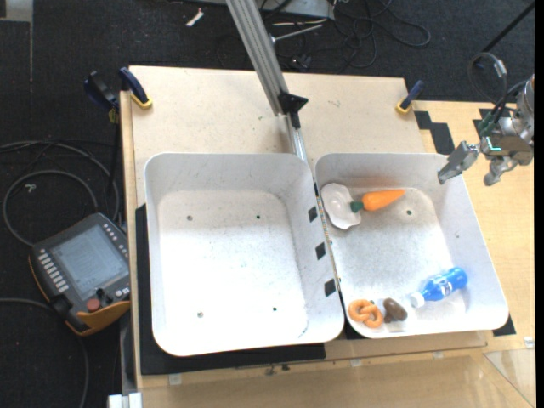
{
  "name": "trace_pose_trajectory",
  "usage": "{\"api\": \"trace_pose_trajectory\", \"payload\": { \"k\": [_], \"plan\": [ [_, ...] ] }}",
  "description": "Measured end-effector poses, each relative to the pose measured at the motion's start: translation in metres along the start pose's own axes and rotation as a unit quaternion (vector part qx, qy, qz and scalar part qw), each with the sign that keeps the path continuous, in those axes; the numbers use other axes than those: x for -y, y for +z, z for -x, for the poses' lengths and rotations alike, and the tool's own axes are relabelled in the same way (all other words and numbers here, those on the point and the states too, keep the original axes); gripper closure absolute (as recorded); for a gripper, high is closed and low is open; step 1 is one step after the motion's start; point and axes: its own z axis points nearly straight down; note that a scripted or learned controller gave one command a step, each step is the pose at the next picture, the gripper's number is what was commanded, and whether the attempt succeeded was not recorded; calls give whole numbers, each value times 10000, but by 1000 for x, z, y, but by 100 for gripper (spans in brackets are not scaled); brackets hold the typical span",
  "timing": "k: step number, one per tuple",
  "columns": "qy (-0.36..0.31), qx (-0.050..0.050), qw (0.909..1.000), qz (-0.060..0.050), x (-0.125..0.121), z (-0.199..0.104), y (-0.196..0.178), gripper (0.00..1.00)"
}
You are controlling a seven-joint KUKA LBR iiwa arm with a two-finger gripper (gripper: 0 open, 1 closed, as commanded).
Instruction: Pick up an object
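Robotics lab — plywood bench (pixel 221 117) clamped at its corners, two white bins (pixel 225 253) side by side, handheld control pendant (pixel 81 270) on dark carpet, loose cables (pixel 357 15) — aluminium camera mast (pixel 255 41) overhead

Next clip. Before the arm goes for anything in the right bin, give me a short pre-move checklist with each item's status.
1. Claw spread open: ok.
2. Nothing between its fingers: ok.
3. Claw over a target: not ok, it sits at the right bin's far right rim.
4. Carrot unobstructed: not ok, its tip touches the white piece.
5. Blue bottle free of neighbours: ok.
6. Pretzel and brown piece separated: cannot tell.
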Motion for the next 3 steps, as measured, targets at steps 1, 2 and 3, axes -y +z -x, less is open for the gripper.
{"api": "trace_pose_trajectory", "payload": {
  "k": [1, 2, 3],
  "plan": [
    [-9, 8, 10000, 18, -1, 0, -2, 0],
    [9, -2, 10000, -12, 0, -1, 62, 0],
    [14, -2, 10000, -11, 1, 4, 125, 0]
  ]
}}
